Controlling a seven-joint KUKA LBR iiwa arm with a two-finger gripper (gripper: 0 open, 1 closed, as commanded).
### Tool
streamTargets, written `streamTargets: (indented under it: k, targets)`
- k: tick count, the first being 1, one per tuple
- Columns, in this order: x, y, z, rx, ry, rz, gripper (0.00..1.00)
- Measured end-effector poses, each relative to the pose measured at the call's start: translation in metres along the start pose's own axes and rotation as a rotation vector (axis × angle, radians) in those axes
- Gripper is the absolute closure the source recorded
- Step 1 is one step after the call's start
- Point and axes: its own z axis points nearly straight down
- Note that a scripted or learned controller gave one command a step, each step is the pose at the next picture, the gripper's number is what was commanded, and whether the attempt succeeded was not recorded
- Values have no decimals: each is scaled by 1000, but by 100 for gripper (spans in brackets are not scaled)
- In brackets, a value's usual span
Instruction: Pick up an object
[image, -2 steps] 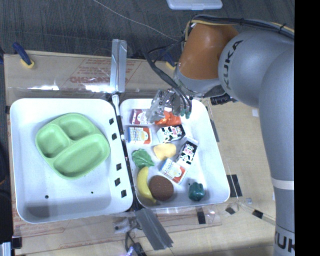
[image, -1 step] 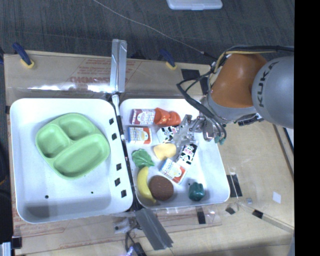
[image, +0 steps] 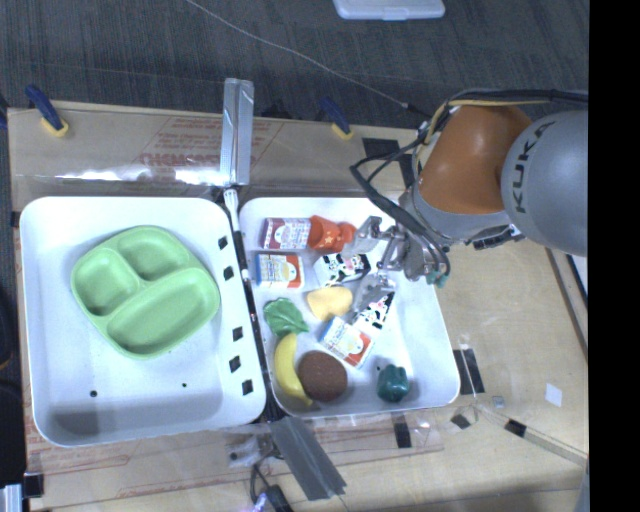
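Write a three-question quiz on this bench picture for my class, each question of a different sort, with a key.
1. True or false: the green divided plate lies in the left bin.
2. Multiple choice: what lies right beside the banana in the right bin? A) a brown round object B) a blue cup C) a spoon
3. Fill in: the claw is over the ____ bin.

Key: 1 true; 2 A, the brown round object; 3 right.
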Motion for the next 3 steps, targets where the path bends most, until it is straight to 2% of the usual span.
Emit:
streamTargets:
  k: [1, 2, 3]
  targets:
    - [39, 44, 72, -3, 6, -32, 0]
    - [94, 77, 69, -2, 0, -54, 0]
    - [32, 86, 69, -1, -2, -296, 0]
